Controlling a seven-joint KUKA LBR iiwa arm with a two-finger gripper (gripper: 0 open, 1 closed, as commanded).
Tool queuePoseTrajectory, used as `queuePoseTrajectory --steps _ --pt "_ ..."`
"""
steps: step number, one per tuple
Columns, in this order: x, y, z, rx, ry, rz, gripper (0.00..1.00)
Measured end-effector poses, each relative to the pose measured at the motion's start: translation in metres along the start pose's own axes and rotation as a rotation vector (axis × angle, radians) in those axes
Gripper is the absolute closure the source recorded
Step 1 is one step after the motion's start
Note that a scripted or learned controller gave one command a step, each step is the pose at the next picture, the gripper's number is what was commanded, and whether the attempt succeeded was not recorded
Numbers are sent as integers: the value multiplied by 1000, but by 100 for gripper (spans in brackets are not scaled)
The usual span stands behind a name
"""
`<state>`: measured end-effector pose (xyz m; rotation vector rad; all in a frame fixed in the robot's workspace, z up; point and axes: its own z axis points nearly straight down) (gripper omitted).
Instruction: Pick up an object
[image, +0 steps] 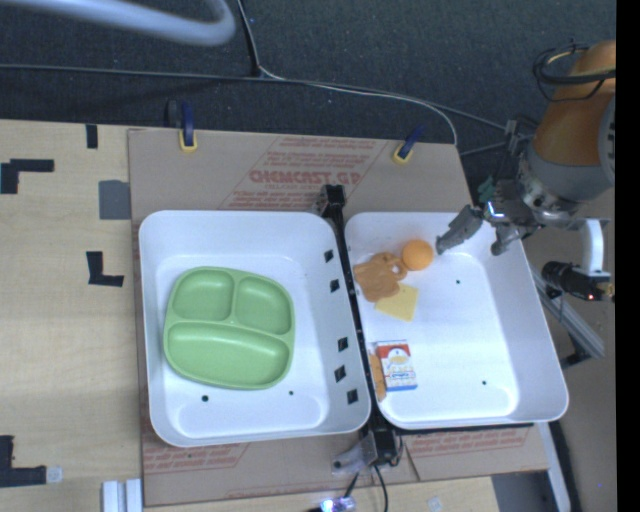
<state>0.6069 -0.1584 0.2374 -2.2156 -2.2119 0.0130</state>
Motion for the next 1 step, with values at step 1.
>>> queuePoseTrajectory --steps 1 --pt "0 2 -7 -12 -2 -3 0"
